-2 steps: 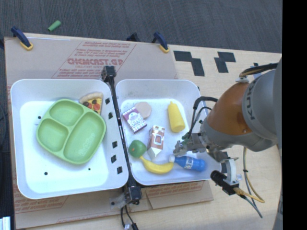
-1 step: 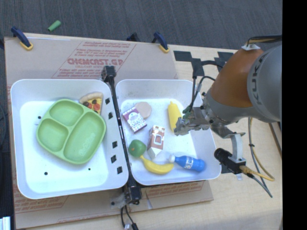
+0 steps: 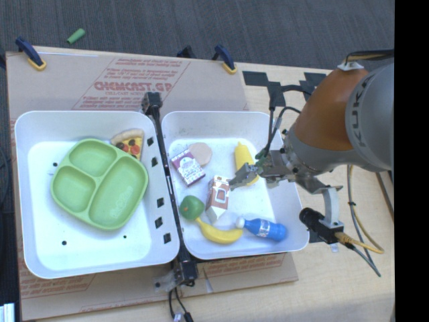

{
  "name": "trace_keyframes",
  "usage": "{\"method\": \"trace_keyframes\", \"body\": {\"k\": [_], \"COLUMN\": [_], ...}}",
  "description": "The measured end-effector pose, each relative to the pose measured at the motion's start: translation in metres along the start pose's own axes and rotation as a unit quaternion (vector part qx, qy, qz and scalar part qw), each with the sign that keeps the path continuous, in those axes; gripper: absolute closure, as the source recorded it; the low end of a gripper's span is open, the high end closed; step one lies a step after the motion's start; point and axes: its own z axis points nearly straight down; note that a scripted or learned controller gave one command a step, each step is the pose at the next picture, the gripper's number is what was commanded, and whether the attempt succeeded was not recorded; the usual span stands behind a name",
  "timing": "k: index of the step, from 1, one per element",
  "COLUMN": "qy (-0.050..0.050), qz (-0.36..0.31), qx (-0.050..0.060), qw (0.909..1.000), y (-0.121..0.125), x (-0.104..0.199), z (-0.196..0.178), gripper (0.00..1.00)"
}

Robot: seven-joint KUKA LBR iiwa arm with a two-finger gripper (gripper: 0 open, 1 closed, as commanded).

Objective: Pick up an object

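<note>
Right now I see the jaws (image 3: 244, 174) low inside the right bin (image 3: 281, 123), tips beside the near end of a smooth yellow banana-shaped toy (image 3: 242, 157) and just right of a small printed carton (image 3: 219, 193). Whether they are spread or pressed together I cannot tell, and nothing visibly sits between them. Nearer lie a curved banana (image 3: 220, 233), a glossy blue bottle (image 3: 265, 229) and a round green fruit (image 3: 192, 207). In the left bin (image 3: 27, 180) rests a matte green divided plate (image 3: 99, 183) beside a pizza-slice toy (image 3: 129, 141).
</note>
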Motion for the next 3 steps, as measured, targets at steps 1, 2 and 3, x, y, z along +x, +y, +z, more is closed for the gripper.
{"method": "trace_keyframes", "body": {"k": [1,2,3], "qy": [-0.002,-0.006,0.003], "qz": [0.001,0.002,-0.003], "qx": [-0.007,-0.011,-0.012], "qw": [1.0,0.9999,0.9999], "y": [0.022,0.037,0.041], "x": [-0.044,-0.011,-0.003], "z": [0.109,0.113,0.1], "gripper": [0.0,0.0,1.0]}}
